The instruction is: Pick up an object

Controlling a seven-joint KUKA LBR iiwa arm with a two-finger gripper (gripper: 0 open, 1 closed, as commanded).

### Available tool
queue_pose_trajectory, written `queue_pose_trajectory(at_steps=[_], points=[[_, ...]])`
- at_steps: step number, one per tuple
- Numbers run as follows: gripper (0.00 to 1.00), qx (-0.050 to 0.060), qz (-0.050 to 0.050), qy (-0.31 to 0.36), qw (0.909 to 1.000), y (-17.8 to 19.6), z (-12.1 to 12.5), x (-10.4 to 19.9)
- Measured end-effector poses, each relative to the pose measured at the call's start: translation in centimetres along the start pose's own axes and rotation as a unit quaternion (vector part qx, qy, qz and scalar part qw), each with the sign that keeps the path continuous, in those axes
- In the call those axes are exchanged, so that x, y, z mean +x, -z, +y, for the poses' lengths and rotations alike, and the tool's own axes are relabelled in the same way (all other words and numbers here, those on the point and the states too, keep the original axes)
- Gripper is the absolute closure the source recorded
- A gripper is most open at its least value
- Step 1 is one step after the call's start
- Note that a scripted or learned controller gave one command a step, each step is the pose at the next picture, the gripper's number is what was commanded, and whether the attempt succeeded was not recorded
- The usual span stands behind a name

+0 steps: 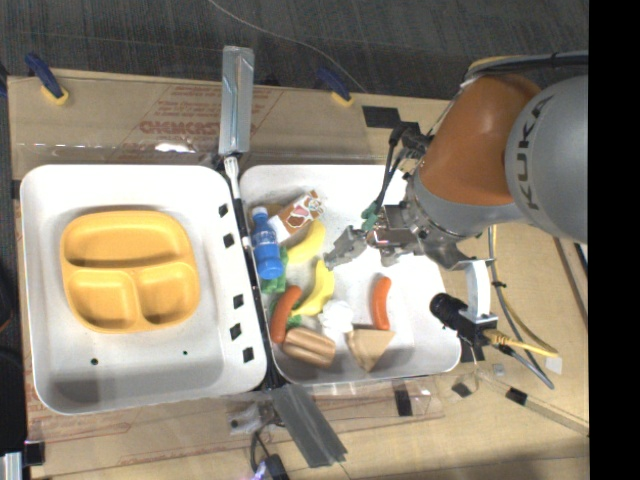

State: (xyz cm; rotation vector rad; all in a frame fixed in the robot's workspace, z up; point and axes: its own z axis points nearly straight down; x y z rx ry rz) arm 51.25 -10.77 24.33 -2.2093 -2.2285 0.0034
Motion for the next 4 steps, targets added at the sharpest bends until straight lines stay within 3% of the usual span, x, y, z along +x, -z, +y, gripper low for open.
queue_pose_trajectory(at_steps=[1,2,3,4], points=[[0.0,0.004,0.0,0.021,0.9998,-9.7,5.7,0.5],[0.0,-0.002,0.0,0.129,0.9916,-15.1,1.1,1.1],[1.0,-0.003,0.0,0.132,0.9913,-14.0,1.2,1.2],[1.0,-0.006,-0.002,0.155,0.9879,-2.1,7.8,4.2]])
